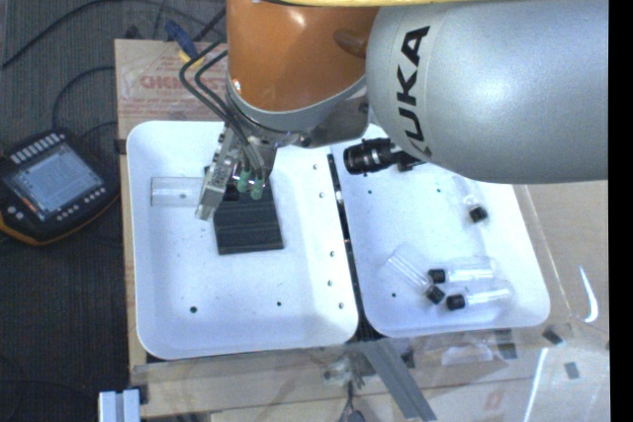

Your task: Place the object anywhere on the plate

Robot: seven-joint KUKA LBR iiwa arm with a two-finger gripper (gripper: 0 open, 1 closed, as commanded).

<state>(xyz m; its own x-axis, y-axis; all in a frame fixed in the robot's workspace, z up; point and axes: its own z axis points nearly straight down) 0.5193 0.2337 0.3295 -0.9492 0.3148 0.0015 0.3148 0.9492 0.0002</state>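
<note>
A black ribbed square plate (249, 228) lies flat in the left white bin (178, 311), near its middle. My gripper (229, 185) hangs just above the plate's far left edge, under the orange wrist band. Two small green spots show at the gripper's tip. Nothing can be made out in the gripper. A clear tube (174, 191) lies to the left of the gripper on the bin floor, apart from the plate.
The right white bin (514, 311) holds several clear vials with black caps (465, 290), and one small black cap (478, 212) lies apart. The big grey arm covers the far part of both bins. A teach pendant (49, 185) sits left of the bench.
</note>
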